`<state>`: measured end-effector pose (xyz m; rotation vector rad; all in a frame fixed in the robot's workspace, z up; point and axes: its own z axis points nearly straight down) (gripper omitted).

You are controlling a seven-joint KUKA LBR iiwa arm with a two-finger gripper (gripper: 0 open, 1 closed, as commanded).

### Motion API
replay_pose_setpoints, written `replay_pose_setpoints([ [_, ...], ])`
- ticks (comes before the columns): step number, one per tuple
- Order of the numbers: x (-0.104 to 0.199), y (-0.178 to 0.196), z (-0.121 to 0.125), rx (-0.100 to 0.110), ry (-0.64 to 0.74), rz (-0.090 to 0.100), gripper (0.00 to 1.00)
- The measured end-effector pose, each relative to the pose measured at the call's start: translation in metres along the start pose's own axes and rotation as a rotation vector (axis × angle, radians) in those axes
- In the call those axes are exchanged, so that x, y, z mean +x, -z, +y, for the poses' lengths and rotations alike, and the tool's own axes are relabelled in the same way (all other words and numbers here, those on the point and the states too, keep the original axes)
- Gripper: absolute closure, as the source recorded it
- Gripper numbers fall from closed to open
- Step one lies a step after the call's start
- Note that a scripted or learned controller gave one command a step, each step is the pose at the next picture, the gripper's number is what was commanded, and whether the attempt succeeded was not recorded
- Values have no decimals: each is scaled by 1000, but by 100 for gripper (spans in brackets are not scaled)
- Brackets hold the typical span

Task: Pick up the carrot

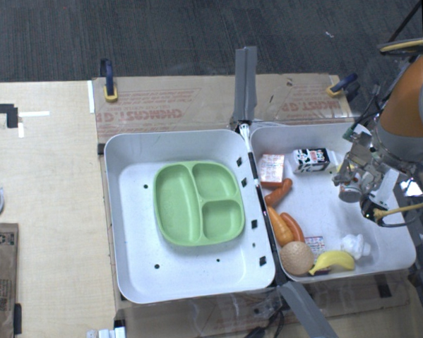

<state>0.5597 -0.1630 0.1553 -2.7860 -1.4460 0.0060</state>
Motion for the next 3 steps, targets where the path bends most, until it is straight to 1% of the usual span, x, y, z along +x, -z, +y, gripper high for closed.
replay_pose_setpoints([
  [1, -1, 8, 0, 3, 0, -2, 100],
  [2, 6, -21, -76, 1, -57, 0, 100],
  [3, -33, -3, -47, 0, -385, 0, 100],
])
